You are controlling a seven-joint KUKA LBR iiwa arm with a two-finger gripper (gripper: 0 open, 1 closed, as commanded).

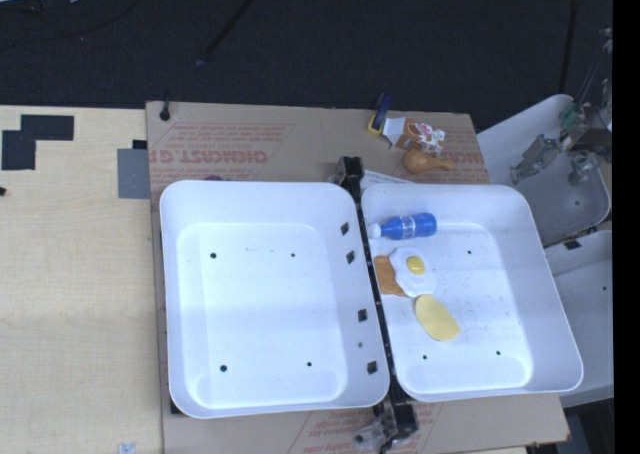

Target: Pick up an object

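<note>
Objects for your pick all lie in the right bin [560, 342], toward its left wall. Take the black divider [362, 272] between the two bins as your landmark. Left of the divider you have the left bin [180, 242], a shallow white tray with small dark holes in its floor. Just right of the divider, near its upper end, a blue bottle [408, 227] lies on its side, white cap toward the divider. Below the bottle, also just right of the divider, a brown piece [386, 275] sits partly under a fried egg toy [413, 270], white with a yellow yolk. Lower and slightly farther right of the divider, a yellow oval [436, 318] lies just beside the egg's lower edge. Above the divider's top end and to the right, outside the bins, you can see a small blue and yellow item [380, 114], a printed wrapper [420, 133] and an orange-brown piece [426, 161] on the cardboard [250, 147] that covers the surface. Far right of the divider, past the right bin's upper corner, the tool [578, 147] is a grey metallic cluster at the frame edge; you cannot tell how wide it stands.
</note>
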